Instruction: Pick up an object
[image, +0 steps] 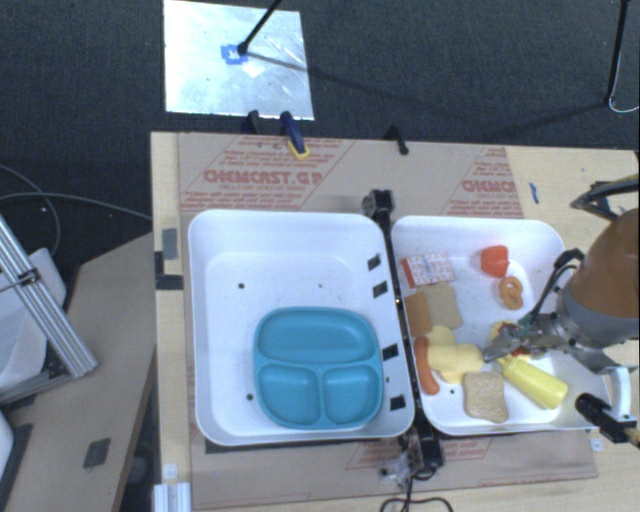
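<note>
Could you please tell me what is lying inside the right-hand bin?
The right bin holds play food: a tomato, pretzel, wrapped packet, cracker, hot dog, yellow cheese, bread slice and mustard bottle. The gripper covers whatever lies beneath it.

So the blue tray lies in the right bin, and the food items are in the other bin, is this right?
Not quite. The camera view shows the blue tray in the left bin; the food items, such as the yellow bottle and bread slice, are in the right bin.

Tray (318, 366) in left bin (215, 300)
</note>
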